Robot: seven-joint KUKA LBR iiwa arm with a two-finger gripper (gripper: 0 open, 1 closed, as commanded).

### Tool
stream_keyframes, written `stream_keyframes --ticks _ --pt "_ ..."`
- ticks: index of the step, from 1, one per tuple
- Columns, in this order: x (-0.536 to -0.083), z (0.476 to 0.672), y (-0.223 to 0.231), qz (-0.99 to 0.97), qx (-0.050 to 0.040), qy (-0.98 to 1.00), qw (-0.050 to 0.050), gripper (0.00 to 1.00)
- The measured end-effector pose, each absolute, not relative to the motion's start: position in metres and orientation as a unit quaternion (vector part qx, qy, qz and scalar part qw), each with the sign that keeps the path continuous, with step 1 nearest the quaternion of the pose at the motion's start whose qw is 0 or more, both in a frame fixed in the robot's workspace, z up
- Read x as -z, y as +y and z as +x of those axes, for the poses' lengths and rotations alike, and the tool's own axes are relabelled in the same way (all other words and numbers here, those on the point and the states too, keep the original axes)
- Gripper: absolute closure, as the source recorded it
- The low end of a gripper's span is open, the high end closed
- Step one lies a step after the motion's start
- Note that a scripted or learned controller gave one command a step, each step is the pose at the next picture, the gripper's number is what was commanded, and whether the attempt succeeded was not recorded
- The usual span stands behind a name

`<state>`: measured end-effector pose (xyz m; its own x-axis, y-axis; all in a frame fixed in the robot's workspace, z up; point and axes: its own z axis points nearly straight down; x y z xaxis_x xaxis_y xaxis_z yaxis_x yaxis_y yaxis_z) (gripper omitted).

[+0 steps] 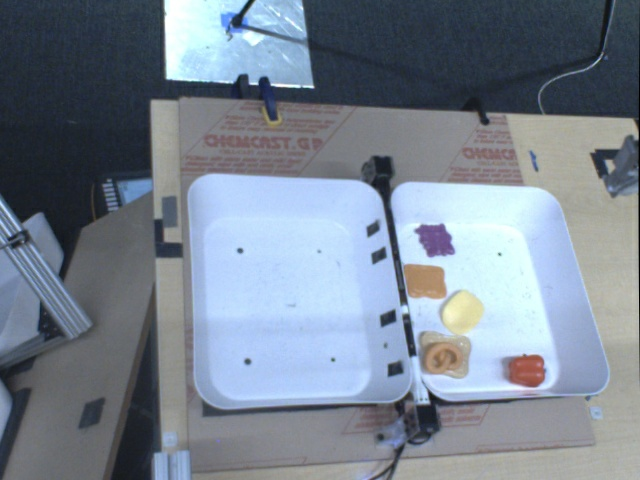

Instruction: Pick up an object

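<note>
The right bin (560, 213) holds several small items along its left and front sides. A purple lump (434, 238) lies farthest back, with an orange-brown square piece (425, 281) just in front of it. A pale yellow rounded piece (462, 311) sits beside a tan ring-shaped piece (445, 355). A red pepper-like item (527, 369) rests near the front right corner. A grey part of my gripper (622, 168) pokes in at the right edge, beyond the bin's far right corner and well apart from every item.
The left bin (290, 288) stands beside the right one, joined along a seam with black clips (385, 258). Both rest on brown cardboard (300, 138). A silver foil sheet (238, 28) and a cable (570, 73) lie behind the bench.
</note>
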<state>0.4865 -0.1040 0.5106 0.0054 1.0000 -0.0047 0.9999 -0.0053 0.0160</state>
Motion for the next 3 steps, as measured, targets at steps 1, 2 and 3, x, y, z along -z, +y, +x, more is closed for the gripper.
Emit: stream_keyframes --ticks 1,2,3 --pt "-0.445 0.487 -0.014 0.703 0.0001 0.711 -0.002 1.00" --pt "-0.519 0.524 -0.111 0.710 -0.0025 0.705 0.007 1.00" --pt "-0.497 0.486 -0.016 0.703 -0.0013 0.712 0.000 1.00"
